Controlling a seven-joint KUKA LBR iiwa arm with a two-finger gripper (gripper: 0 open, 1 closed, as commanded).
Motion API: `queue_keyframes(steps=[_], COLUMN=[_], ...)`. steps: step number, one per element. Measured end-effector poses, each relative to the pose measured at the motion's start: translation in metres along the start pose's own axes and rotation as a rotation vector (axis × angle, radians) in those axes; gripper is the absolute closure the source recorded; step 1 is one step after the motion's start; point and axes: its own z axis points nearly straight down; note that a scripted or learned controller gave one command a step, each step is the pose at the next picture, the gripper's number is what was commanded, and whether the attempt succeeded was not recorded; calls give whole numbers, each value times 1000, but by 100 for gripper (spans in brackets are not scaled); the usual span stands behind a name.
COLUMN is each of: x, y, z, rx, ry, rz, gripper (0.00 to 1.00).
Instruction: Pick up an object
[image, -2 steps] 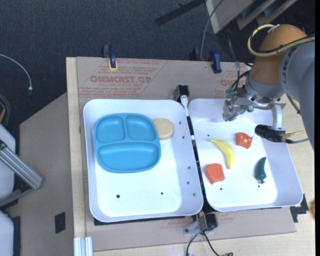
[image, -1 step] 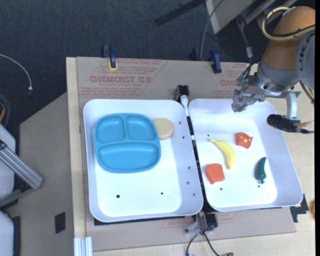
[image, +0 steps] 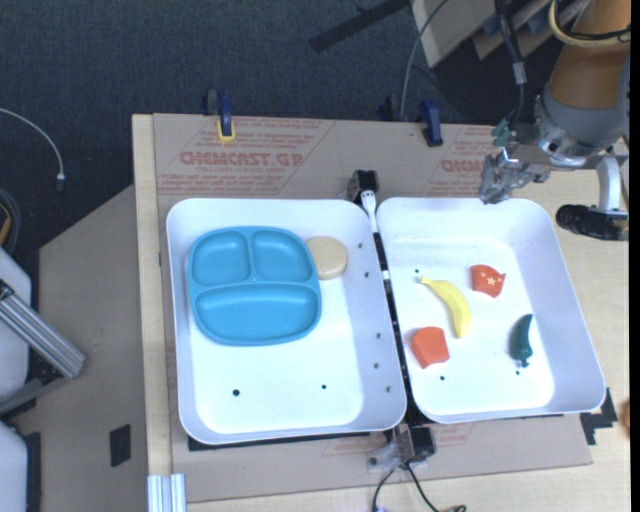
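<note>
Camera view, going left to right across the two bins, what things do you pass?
Blue divided plate → tan round disc → orange block → banana → red piece → dark green pepper.

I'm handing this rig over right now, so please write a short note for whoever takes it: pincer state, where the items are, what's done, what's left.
Pincer: hovering at the far rim of the right bin, holding nothing.
Right bin: banana, orange block, red item, dark green item, all lying apart.
Left bin: blue divided plate, with a beige round piece at its right edge.
Done: nothing picked yet.
Left: descend on one item, grasp, lift.
</note>
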Motion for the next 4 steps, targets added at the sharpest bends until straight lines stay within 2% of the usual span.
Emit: queue_keyframes(steps=[1,2,4], x=[60,116,207], y=[-13,-23,-68], z=[7,0,5], rx=[10,9,12], ry=[5,5,4], rz=[-5,-5,-4], gripper=[100,100,100])
